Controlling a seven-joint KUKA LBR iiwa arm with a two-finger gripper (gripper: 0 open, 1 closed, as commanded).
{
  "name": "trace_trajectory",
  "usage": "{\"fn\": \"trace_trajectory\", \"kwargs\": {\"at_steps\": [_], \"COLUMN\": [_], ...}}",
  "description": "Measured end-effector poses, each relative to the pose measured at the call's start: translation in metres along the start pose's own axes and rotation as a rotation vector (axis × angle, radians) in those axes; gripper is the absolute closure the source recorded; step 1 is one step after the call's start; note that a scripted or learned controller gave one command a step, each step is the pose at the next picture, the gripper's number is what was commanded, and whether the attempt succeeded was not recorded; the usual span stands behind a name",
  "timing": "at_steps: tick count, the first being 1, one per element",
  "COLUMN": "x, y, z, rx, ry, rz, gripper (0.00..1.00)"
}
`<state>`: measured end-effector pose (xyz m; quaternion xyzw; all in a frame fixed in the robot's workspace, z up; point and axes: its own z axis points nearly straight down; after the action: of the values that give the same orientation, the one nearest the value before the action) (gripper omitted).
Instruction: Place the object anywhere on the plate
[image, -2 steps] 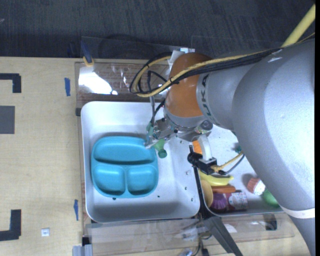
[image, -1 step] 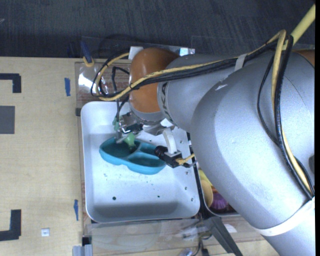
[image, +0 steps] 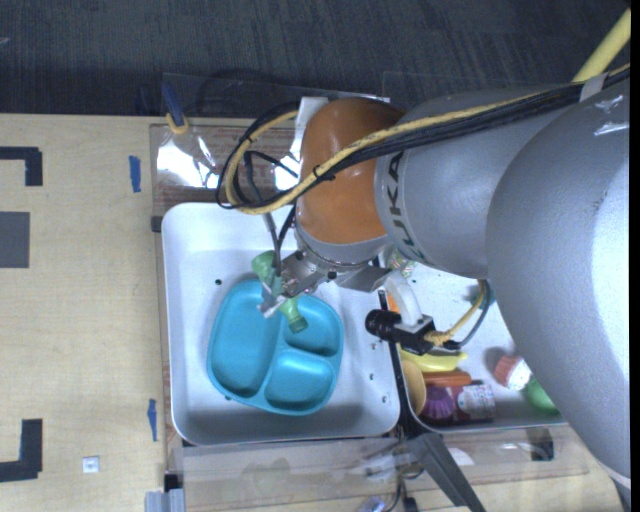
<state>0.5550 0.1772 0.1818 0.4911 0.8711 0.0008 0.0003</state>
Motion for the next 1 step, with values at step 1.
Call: {"fn": "trace_trajectory", "kwargs": {"at_steps": [1], "x": [-0.0177], "y": [0.0297], "z": [0.0589], "rx": [-0.022], "ry": [-0.005], "rz": [0.118], "gripper": [1.00]}}
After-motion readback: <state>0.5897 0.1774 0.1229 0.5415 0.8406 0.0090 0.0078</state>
